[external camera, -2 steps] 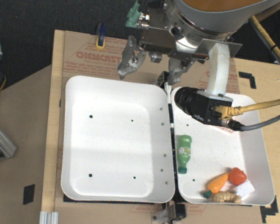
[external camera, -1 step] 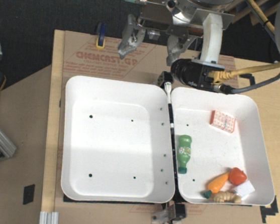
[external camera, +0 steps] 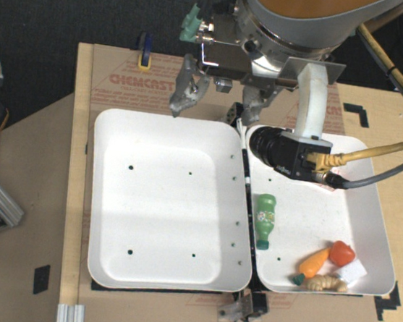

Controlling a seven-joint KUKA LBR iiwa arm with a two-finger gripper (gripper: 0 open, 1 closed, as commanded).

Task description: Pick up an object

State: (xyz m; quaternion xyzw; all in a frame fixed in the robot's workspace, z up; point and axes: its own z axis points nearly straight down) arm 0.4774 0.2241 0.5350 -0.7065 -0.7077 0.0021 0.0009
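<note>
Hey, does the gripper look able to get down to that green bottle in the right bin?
Probably yes. The green bottle lies alone by the right bin's left wall with nothing on top; the gripper hangs above the bins' far edge.

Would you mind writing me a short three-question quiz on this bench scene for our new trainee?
1. True or false: the green bottle lies in the right bin, close to the edge it shares with the left bin.
2. Multiple choice: where in the right bin are the carrot, the tomato and the ginger root gathered? A) far corner B) near corner C) middle
3. Fill in: the pincer hangs above the ______ edge of the two bins.

Key: 1 true; 2 B; 3 far.
</note>
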